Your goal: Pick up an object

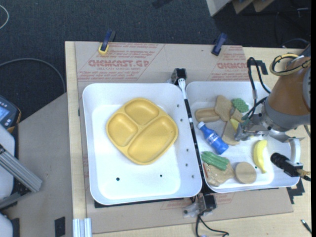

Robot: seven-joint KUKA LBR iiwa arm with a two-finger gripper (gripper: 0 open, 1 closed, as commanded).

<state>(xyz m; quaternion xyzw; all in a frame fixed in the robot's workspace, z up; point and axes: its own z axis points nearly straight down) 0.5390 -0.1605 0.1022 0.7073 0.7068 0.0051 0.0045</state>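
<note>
two shallow white plastic bins are seen side by side on a brown cardboard-covered bench (pixel 148 58). the left bin (pixel 98 181) carries a yellow three-compartment plastic plate (pixel 142 130), set near the bin's middle and slightly toward its far edge.

the right bin (pixel 197 90) carries a cluster of toy food. a tan bread-shaped piece (pixel 207 115) lies near the bin's left wall, and a second tan piece (pixel 223 106) touches it on the right. a green ridged piece (pixel 240 104) sits just beside that, toward the far edge. a blue bottle with a white cap (pixel 213 138) is tilted along the left wall, below the tan pieces. a green pod-shaped toy (pixel 215 159) rests toward the near left corner, on top of a pale speckled flat piece (pixel 216 174). a round tan disc (pixel 245 173) lies against the near edge, and a yellow banana (pixel 260 155) stands just beside it, toward the right.

the grey arm with its orange band (pixel 291 95) is reached in over the right edge of the right bin. the two-finger gripper (pixel 239 130) is lowered among the objects in the bin's middle, between the blue bottle and the banana, next to a small yellow piece (pixel 234 125). whether its fingers are spread or pressed together cannot be told, and nothing is clearly seen between them.
</note>
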